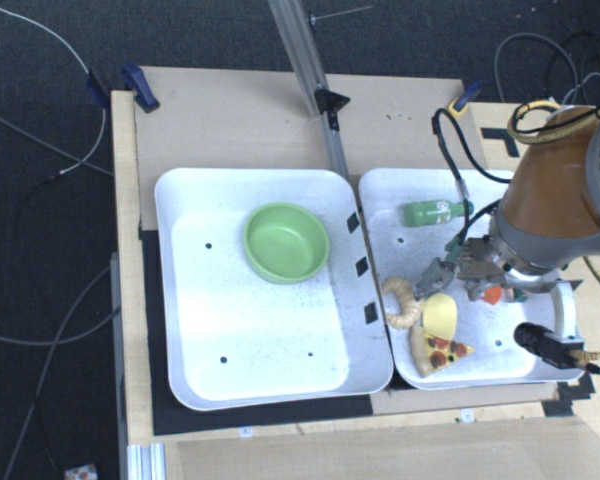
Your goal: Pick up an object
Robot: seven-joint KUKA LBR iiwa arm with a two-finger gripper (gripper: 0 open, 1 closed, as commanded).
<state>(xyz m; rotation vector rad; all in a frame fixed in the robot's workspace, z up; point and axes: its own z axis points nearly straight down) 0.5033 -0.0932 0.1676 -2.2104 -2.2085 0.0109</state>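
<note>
My gripper (450,282) hangs low in the right bin (480,366), just above a pale yellow toy (440,317). Its fingers look open, with nothing between them. A tan curved piece (404,304) lies just left of the yellow toy. A small slice-shaped toy with red dots (443,351) lies in front of it. A green bottle (427,212) lies on its side at the back of the bin. A small orange piece (493,294) shows under the wrist. The arm's grey and orange body (555,193) hides the bin's right part.
A green bowl (286,240) sits at the back of the left bin (195,368). A slanted metal pole (302,53) comes down to the wall between the bins. Black cables (450,143) loop behind the right bin.
</note>
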